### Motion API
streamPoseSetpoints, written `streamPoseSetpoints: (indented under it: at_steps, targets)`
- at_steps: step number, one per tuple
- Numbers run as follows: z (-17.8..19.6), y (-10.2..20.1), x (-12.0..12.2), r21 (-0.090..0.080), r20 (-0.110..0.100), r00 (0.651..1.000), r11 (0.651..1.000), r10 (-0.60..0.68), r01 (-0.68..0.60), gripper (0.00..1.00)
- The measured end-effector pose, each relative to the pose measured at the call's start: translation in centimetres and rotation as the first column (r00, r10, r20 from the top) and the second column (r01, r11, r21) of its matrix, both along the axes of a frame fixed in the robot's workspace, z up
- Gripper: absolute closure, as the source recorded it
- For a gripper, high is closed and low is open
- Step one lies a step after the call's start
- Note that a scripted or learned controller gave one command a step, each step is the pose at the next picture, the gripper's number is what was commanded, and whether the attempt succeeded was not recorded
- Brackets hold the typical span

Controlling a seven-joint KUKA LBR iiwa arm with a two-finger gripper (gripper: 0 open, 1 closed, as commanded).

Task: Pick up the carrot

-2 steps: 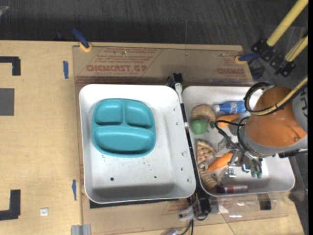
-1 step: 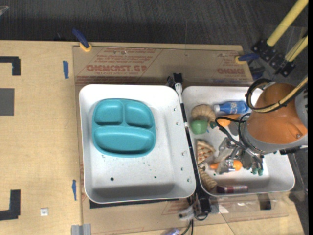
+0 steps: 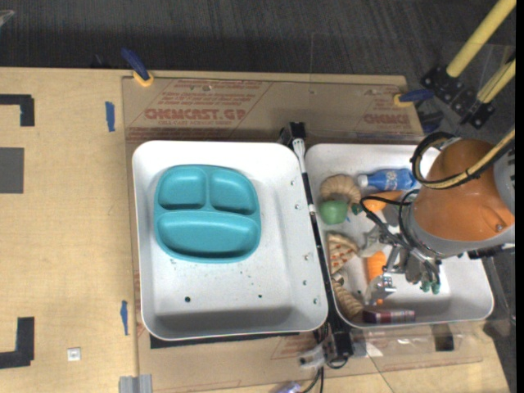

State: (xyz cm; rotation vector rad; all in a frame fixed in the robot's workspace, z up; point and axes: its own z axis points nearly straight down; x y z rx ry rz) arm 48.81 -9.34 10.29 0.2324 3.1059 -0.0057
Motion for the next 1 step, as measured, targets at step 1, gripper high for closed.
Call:
streamPoseSetpoints:
  at_steps: [1]
  targets:
    - [-1.19,-0.38,-0.46,0.009,-0.015,0.985,0.985,-0.172,0.172,0.00]
